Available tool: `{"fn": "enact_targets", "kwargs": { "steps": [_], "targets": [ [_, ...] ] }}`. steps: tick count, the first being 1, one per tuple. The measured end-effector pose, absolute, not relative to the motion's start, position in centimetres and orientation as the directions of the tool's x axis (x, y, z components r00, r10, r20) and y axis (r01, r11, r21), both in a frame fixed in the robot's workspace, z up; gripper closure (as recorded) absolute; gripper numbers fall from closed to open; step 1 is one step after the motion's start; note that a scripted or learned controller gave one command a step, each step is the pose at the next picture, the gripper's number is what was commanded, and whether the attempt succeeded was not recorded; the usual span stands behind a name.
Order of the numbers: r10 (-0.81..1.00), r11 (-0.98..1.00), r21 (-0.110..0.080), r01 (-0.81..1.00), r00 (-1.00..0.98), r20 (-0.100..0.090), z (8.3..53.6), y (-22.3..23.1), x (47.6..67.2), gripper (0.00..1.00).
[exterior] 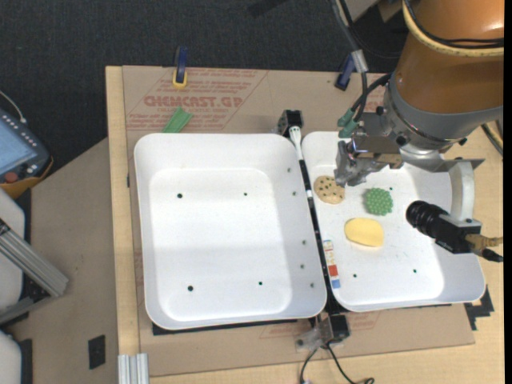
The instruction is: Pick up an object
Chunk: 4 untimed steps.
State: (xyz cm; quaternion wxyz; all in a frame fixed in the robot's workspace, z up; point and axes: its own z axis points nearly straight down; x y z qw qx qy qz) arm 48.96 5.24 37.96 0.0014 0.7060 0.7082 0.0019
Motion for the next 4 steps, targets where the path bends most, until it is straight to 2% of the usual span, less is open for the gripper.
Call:
{"fn": "enact_targets", "kwargs": {
  "steps": [1,2,3,4],
  "targets": [
    [1.0,0.001,-0.003,1.0,-0.001,0.0,37.1,6.2,49.2,1.0],
    [1.0,0.001,-0.006,1.0,-0.001,0.0,34.3,7.4,47.8,1.0],
    [1.0,0.005,0.01,1.0,-0.005,0.003,42.2,11.0,48.0,1.0],
    [1.0,-0.006,-0.004,1.0,0.006,-0.001,39.7,6.3,47.9,1.0]
  ]
}}
